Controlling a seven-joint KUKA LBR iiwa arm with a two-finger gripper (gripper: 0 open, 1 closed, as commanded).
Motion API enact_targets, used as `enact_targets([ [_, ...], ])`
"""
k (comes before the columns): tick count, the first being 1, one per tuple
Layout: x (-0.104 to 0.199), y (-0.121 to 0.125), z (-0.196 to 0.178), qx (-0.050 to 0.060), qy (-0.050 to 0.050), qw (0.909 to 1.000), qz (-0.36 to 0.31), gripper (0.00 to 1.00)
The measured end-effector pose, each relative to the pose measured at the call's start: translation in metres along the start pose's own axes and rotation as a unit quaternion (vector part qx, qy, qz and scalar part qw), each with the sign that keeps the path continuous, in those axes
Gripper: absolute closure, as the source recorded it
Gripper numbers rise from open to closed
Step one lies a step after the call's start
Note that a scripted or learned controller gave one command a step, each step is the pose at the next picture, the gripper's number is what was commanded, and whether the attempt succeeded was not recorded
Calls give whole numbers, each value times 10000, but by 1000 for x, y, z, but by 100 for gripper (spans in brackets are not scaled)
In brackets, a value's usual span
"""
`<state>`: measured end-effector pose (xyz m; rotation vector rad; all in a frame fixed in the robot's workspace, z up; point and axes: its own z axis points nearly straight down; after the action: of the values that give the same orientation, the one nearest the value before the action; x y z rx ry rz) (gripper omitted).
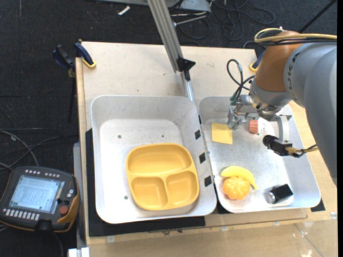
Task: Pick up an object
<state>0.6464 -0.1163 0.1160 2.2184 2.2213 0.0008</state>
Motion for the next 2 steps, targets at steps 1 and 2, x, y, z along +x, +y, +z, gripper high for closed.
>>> enact_targets([
  [1,4,1,-44,-19,3,10000,-9,100],
  [2,4,5,-87,-21,1,10000,-9,100],
])
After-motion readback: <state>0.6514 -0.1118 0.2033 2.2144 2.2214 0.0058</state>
